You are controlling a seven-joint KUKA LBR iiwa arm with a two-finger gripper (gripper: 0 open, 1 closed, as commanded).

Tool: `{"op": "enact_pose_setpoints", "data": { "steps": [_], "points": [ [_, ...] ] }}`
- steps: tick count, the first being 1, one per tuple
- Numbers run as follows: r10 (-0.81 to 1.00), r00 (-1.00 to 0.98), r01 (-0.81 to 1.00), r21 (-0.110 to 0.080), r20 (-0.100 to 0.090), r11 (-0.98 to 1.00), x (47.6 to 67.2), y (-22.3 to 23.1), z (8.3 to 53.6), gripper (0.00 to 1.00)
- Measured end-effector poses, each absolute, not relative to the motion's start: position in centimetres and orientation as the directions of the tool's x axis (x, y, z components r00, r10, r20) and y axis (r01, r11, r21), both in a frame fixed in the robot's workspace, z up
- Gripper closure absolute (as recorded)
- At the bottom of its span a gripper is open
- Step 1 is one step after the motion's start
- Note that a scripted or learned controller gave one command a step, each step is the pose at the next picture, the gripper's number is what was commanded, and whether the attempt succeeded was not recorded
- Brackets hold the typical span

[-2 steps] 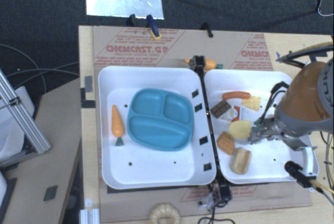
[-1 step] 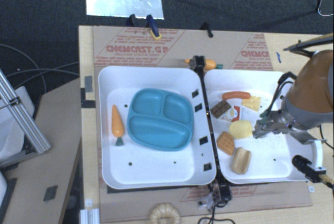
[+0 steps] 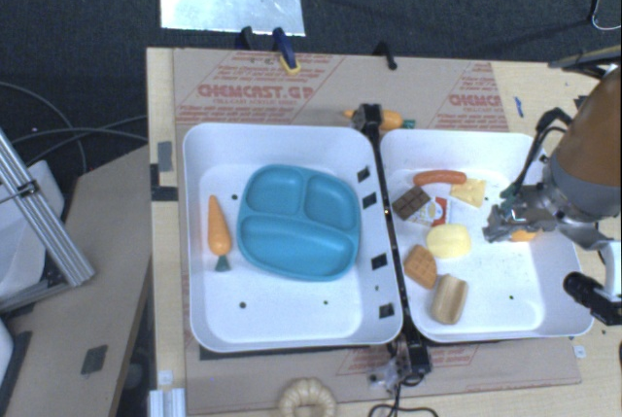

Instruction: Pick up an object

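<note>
My gripper [image 3: 504, 222] hangs low over the right part of the right bin [image 3: 544, 313], reaching in from the right. A small orange piece [image 3: 525, 234] shows just under its body, partly hidden by it. Left of the gripper lie a yellow lemon-like piece [image 3: 448, 240], a yellow cheese wedge [image 3: 470, 191] and a red sausage [image 3: 439, 178]. Further left are a brown chocolate bar [image 3: 410, 203], a white and red packet [image 3: 438, 211], a waffle [image 3: 421, 265] and a tan bread piece [image 3: 448, 298].
The left bin [image 3: 209, 313] holds a blue divided plate [image 3: 296, 221] and a carrot [image 3: 219, 225] by its left wall. An orange object [image 3: 389, 121] sits behind the bins at the divider. A pale ring [image 3: 308, 397] lies on the bench's front edge.
</note>
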State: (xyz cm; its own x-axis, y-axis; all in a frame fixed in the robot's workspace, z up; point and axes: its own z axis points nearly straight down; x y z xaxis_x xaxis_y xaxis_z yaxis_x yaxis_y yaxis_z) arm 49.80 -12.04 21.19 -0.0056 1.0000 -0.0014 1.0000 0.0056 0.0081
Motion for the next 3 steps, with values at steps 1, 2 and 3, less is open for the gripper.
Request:
{"op": "enact_pose_setpoints", "data": {
  "steps": [1,2,3],
  "points": [
    [1.0,-0.005,1.0,0.004,-0.001,0.005,49.9,-12.0,22.5,1.0],
    [1.0,-0.011,1.0,0.003,0.002,0.011,50.0,-6.3,23.3,1.0],
    [1.0,-0.007,1.0,0.002,0.001,0.007,50.6,-4.2,23.4,1.0]
  ]
}}
